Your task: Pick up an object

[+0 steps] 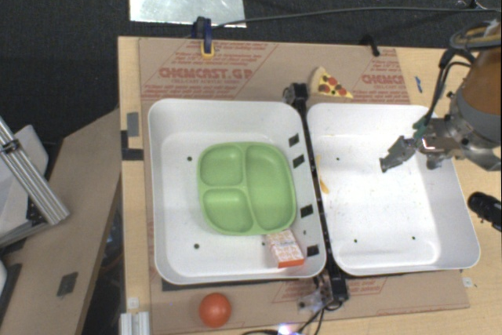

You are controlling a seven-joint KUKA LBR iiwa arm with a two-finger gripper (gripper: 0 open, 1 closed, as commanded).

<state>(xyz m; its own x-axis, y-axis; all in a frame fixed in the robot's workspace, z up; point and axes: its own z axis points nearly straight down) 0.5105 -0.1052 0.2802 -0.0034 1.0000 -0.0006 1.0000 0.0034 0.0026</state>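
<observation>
I see the gripper (394, 156) over the right bin (439, 247), near its upper right — whether its fingers are apart or closed, I cannot tell. In the left bin (169, 169) a green divided plate (246, 187) lies centred; a small orange-and-white box (283, 249) — possibly a carton — rests just beside the plate's lower right corner.

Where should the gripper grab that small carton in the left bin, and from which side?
Take the carton across its two long sides, coming straight down from above. It lies flat near the bin's front wall, beside the green tray, so a side approach looks blocked. The gripper hovers over the other bin.
</observation>
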